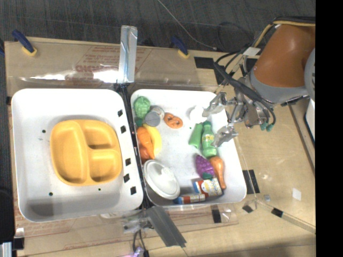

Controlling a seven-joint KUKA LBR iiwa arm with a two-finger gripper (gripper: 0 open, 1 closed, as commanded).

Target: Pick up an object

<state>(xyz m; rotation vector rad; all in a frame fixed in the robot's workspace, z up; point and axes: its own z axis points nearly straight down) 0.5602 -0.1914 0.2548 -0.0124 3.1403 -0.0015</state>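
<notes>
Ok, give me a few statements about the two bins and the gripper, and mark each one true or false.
1. The yellow tray lies in the left bin. True.
2. The gripper holds the green bottle. False: its fingers are open and bare, above the right bin's right side, with the bottle below them.
3. The metal pot sits at the right bin's front left corner. True.
4. The purple grapes lie in the left bin. False: they lie in the right bin, beside the carrot.
5. The green vegetable is at the right bin's back left. True.
</notes>
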